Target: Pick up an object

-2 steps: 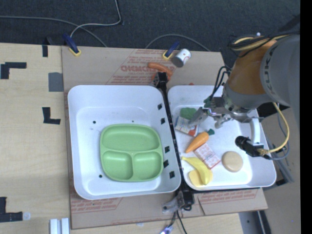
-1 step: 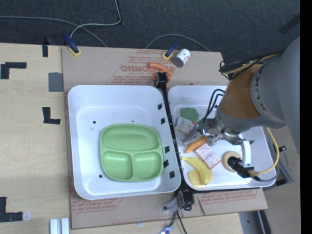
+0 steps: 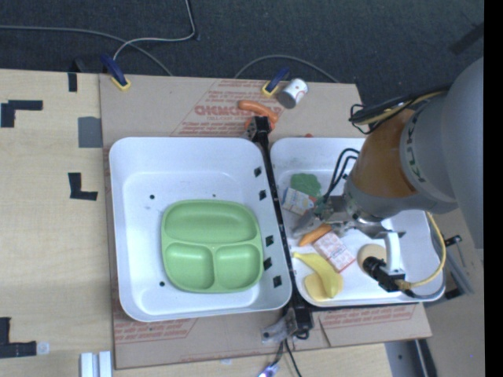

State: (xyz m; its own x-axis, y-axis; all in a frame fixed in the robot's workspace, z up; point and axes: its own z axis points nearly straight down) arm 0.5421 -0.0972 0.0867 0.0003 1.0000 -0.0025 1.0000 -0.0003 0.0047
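The right bin (image 3: 409, 293) holds a heap of small things: a yellow banana (image 3: 321, 275), a pink-and-white packet (image 3: 332, 250), an orange carrot-like piece (image 3: 313, 235), a green lump (image 3: 306, 184), a grey wrapper (image 3: 295, 203) and a pale yellow round piece (image 3: 371, 254). My gripper (image 3: 328, 217) is low in that bin, over the middle of the heap beside the orange piece and the packet. The grey arm with its orange band (image 3: 385, 159) covers the wrist and the bin's right half.
The left bin (image 3: 130, 179) holds a green sectioned tray (image 3: 211, 244). Black clips line the wall between the bins. Beyond the bins, on the cardboard, lie an orange tool (image 3: 259, 108), a small white roll (image 3: 292, 93) and blue-yellow clamps (image 3: 115, 72).
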